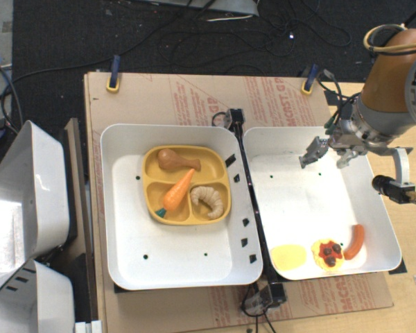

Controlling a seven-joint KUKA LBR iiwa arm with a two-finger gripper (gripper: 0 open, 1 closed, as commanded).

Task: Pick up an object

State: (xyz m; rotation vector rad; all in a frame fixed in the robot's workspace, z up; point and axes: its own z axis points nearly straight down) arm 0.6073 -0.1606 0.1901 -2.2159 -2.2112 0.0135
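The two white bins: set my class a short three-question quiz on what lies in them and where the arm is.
1. True or false: the yellow tray in the left bin holds a carrot.
2. Which bin is the end effector over?
A. left
B. right
3. Fill in: the sausage lies by the right bin's ____ corner, toward the camera.

Key: 1 true; 2 B; 3 right.

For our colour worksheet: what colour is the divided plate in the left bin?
Yellow. The divided plate shows best in the camera view, looking down on it.
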